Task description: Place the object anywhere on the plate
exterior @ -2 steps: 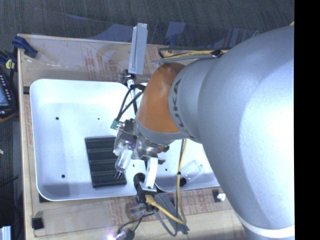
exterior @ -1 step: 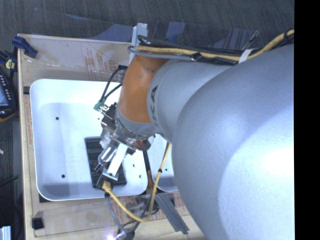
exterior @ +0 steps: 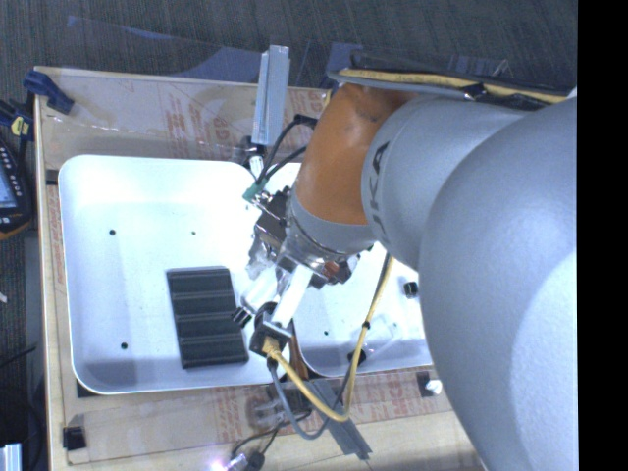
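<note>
Scene: a slanted overhead view of a tabletop (exterior: 147, 116) carrying two shallow white bins side by side.
Arm: a large grey robot arm (exterior: 461, 243) with an orange band (exterior: 343, 155) reaches in from the view's right and covers much of the right bin (exterior: 329, 334).
Hand: the hand (exterior: 263, 285) hangs low over the seam between the two bins, at the left bin's right-hand wall. Whether it is spread or pressed together, I cannot tell. Nothing can be seen pinched in it.
Object: a black ribbed block (exterior: 206, 317), rectangular with ridges running across it. It lies flat on the floor of the left bin (exterior: 118, 194), toward the bin's near right corner, just beside the hand on its left in the view.
Plate: the arm hides most of the right bin, so where the plate lies there cannot be told.
Step in hand: judging by this layout, the block is not yet grasped, so the pick-up comes first.
Doing it well: shift the hand over the block's middle, turn it to close across the narrow width, and descend squarely so the flat slab does not skid.
Risk: the block sits close to the bin wall, so a pinch near its edge could tip it or push it against the rim.
Afterwards: lift it clear of the wall before carrying it across.
</note>
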### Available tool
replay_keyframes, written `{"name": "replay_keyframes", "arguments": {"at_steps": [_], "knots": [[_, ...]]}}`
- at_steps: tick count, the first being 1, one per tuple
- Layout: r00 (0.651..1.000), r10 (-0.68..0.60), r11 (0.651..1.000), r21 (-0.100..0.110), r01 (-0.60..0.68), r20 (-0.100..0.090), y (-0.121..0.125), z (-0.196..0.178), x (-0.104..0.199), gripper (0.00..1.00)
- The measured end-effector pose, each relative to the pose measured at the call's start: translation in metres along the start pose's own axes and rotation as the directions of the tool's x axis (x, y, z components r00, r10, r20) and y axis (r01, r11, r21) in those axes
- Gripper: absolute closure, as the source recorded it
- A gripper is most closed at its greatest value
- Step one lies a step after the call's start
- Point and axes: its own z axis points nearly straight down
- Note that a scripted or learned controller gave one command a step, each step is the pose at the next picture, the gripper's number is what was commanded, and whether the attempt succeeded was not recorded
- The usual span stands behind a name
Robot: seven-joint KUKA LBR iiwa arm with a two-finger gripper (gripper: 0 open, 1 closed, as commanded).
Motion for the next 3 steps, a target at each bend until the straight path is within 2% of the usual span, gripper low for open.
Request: {"name": "replay_keyframes", "arguments": {"at_steps": [1, 2, 3], "knots": [[1.0, -0.03, 1.0, 0.003, 0.03, 0.005, -0.054, 0.067, 0.064, 1.0], [0.953, -0.302, 0.953, -0.002, 0.302, -0.001, -0.011, -0.011, 0.014, 1.0], [0.965, -0.263, 0.965, 0.005, 0.263, 0.006, -0.034, 0.09, 0.098, 1.0]]}}
